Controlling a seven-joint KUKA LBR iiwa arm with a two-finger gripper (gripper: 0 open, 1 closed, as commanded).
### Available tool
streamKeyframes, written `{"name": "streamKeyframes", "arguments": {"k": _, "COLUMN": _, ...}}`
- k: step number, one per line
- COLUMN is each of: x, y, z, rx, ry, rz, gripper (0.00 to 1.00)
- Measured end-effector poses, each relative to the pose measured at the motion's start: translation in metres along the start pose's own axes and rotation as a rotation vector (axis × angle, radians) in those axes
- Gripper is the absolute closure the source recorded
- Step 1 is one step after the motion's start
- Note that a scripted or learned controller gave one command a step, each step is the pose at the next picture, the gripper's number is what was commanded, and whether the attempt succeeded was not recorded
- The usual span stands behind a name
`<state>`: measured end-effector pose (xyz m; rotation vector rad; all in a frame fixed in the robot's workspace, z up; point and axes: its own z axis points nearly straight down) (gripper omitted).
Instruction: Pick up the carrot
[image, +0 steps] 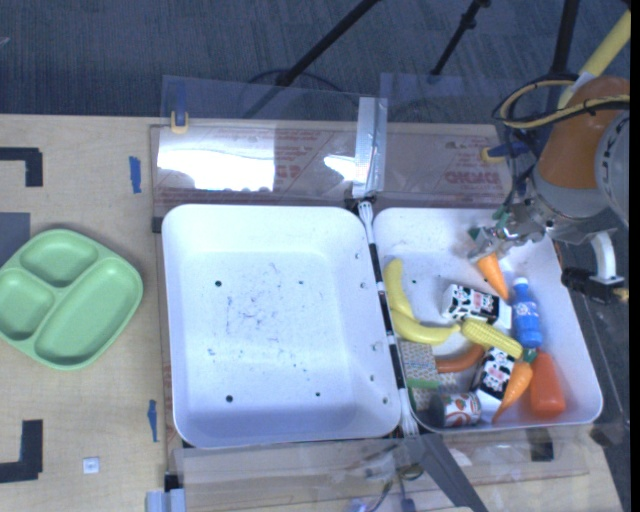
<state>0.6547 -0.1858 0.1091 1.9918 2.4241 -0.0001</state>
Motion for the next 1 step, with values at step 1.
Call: {"name": "streamKeyframes", "arguments": {"k": 1, "x": 0.0197, "y": 0.0061, "z": -0.0705, "rx": -0.002, "ry": 0.001, "rz": -0.035, "gripper": 1.0}}
